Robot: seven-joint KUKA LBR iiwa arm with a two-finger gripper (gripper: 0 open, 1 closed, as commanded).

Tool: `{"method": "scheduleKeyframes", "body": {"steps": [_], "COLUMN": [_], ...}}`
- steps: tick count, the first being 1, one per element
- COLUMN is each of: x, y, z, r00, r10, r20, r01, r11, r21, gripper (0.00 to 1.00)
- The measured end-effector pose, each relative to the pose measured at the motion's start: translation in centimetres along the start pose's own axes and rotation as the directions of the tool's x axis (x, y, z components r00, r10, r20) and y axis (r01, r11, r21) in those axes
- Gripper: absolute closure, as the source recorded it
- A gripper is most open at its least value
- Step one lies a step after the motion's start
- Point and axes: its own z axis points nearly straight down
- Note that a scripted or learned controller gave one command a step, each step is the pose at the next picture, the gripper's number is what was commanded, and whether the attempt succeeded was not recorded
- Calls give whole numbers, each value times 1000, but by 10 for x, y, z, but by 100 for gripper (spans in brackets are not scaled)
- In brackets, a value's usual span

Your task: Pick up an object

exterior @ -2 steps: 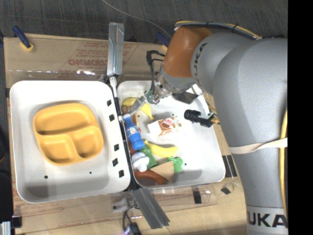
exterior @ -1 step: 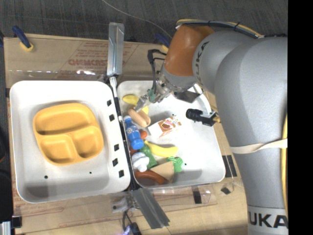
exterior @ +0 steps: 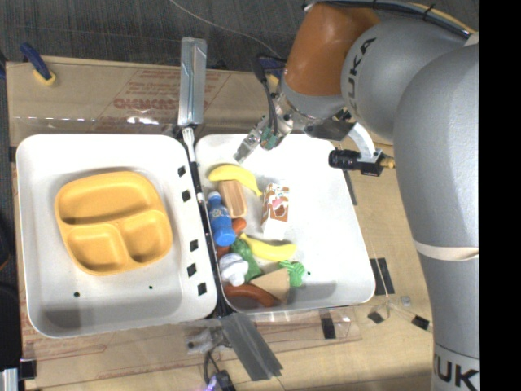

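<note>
The right bin holds a pile along its left side: a yellow banana, a brown bun-like piece, a blue bottle, a small white and brown carton, a second banana, green and white toy food and a tan wedge. My gripper hangs over the bin's back left corner, just above and behind the first banana. Nothing shows between its fingers.
The left bin holds a yellow divided tray. A metal bar stands at the back between the bins. The arm's grey body covers the right side of the bench.
</note>
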Motion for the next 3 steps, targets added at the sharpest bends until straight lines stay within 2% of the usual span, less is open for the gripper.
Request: {"method": "scheduleKeyframes", "body": {"steps": [1,2,3], "x": [0,-21,-21], "y": [-1,-36,-34], "z": [2,99,88], "r00": [1000,973,974], "r10": [1,233,226], "r20": [-2,-1,-2], "r01": [-1,-233,-226], "r11": [1000,973,974], "r21": [2,0,1], "gripper": [0,0,100]}}
